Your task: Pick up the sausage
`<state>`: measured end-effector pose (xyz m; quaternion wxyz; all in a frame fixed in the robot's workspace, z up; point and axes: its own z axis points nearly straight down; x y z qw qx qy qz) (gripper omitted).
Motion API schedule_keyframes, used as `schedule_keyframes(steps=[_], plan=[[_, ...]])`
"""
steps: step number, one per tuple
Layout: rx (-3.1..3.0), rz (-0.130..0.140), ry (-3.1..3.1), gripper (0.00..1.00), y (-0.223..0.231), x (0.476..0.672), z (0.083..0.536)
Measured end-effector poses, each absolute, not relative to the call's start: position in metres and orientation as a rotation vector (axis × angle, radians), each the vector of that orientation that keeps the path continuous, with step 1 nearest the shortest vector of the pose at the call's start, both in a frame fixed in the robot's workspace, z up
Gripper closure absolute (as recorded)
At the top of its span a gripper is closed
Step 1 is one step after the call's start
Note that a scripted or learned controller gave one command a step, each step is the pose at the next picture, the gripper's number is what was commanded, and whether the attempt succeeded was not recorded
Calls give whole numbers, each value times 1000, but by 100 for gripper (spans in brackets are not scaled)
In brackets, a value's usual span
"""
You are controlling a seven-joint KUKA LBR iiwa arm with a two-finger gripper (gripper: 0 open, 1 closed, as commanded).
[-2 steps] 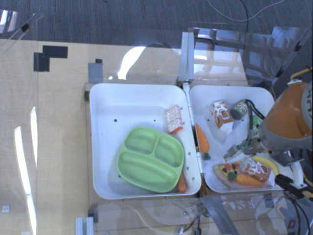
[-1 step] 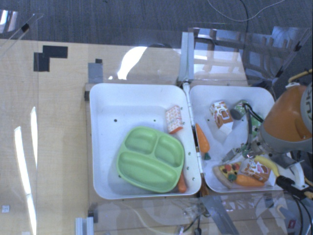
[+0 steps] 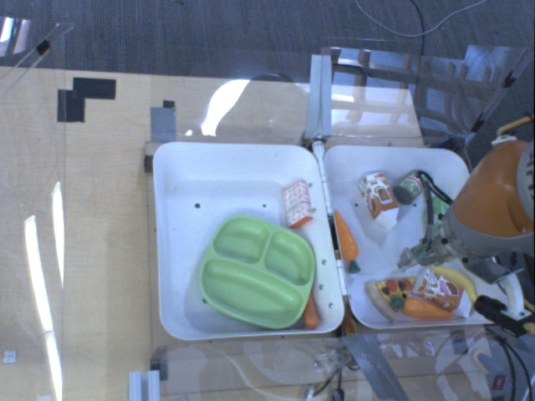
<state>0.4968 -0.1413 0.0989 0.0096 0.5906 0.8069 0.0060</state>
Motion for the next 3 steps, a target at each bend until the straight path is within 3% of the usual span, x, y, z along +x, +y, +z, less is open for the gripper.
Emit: schedule_keyframes(steps=[1,2,3], plan=[[1846,19,2519,0,-141,497,99],[1774,13,2570,0,-139,494,89],[2015,2,2409,0,-109,494,105]])
